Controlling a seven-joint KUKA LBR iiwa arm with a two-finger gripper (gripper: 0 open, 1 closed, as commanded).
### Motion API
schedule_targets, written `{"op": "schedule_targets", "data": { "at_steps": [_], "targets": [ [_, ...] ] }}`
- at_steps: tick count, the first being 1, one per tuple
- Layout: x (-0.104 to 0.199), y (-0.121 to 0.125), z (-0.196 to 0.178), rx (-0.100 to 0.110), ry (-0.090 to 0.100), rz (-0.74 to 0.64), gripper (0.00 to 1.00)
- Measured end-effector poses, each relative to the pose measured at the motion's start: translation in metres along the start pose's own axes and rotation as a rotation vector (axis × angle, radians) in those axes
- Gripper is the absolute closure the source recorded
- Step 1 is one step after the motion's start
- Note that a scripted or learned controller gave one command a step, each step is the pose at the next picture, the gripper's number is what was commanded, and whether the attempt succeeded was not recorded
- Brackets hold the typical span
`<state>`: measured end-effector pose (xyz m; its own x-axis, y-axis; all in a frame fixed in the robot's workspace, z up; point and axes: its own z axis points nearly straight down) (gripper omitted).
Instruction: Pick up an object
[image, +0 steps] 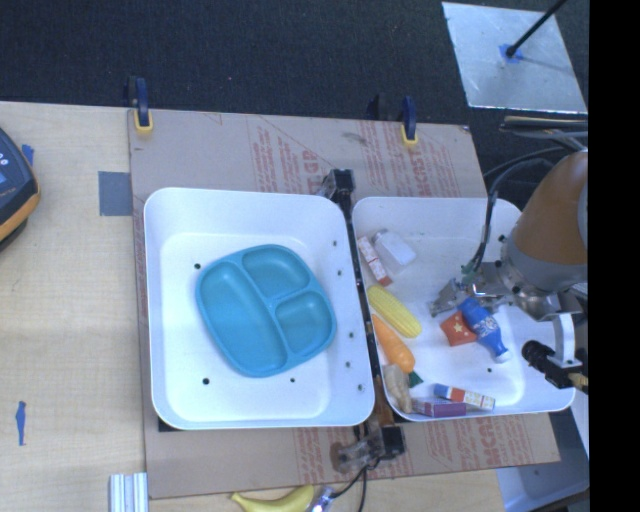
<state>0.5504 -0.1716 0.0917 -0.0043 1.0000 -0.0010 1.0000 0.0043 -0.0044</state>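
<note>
My gripper (455, 297) hangs low over the right bin (440, 225), near its middle right, below the grey wrist with the orange band. Directly in front of it lie a small blue bottle (485, 332) and a red box (458, 331), touching each other; the bottle's upper end reaches up to the gripper. Whether the gripper touches either one is hidden by the wrist. Along the bin's left side lie a yellow corn cob (394, 311) and an orange carrot (394, 346).
The right bin also holds a white packet (396, 248), a red-and-white carton (374, 259), a marker (466, 397) and a purple item (436, 408) at the front edge. A blue divided plate (265, 308) lies in the left bin (170, 220). A banana (275, 498) rests off the bins.
</note>
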Motion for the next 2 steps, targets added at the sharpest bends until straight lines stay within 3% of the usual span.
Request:
{"op": "schedule_targets", "data": {
  "at_steps": [1,2],
  "targets": [
    [0.0233,-0.0408,0.0005,0.001,0.002,0.000,0.00],
    [0.0225,-0.0411,-0.0094,0.003,0.001,-0.003,1.00]
  ]
}}
